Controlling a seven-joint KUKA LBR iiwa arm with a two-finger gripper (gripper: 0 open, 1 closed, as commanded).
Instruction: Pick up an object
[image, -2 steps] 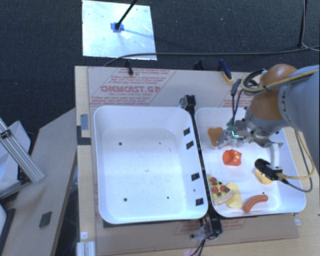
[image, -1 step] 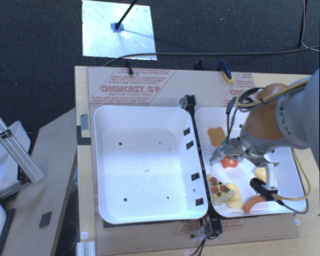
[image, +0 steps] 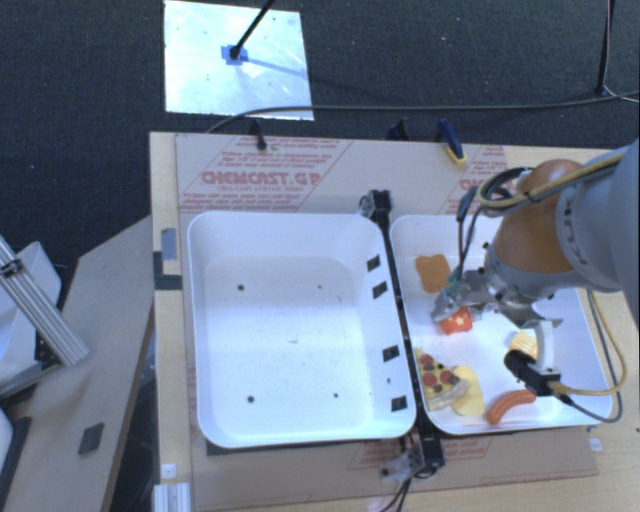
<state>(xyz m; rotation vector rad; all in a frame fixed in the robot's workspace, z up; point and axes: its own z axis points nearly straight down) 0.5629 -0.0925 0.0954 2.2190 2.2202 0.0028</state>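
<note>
Hot dog (image: 510, 403) front of rt bin (image: 590, 405) | claw (image: 452, 308) over red obj (image: 458, 320) | grip state: can't tell

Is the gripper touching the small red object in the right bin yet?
Cannot tell. In the camera view the gripper overlaps the red object, hiding any contact or gap.

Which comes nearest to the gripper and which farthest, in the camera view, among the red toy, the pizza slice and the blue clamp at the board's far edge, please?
Measured from the gripper:
1. Red toy, right at the fingertips in the right bin.
2. Pizza slice, lower in the same bin, by the divider.
3. Blue clamp, beyond the bins at the board's far edge.
</note>
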